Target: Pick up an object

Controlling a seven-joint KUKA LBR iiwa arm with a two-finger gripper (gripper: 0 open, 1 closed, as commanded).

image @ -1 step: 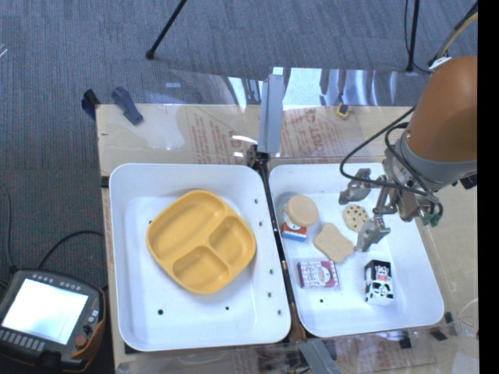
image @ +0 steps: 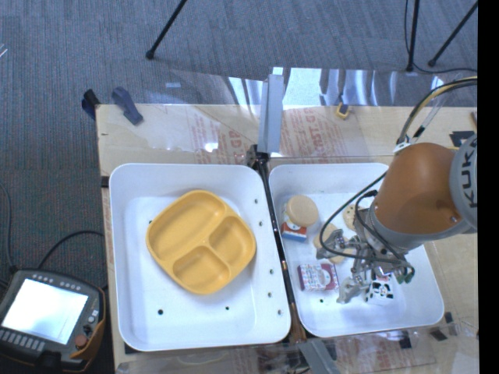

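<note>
Single fixed camera, mounted high above the bench, tilted down at a slant. Far enough back to take in both white bins: left bin, right bin. Carpet shows beyond the bench's far edge, tripod legs there too. Arm enters from the bench's right side.

The scene was brightly and evenly lit from above, with soft, faint shadows. Glare streaked the clear sheet at the back of the worktop, and both white bins were near washed out. Focus was fair; the pincer looked slightly blurred.
</note>
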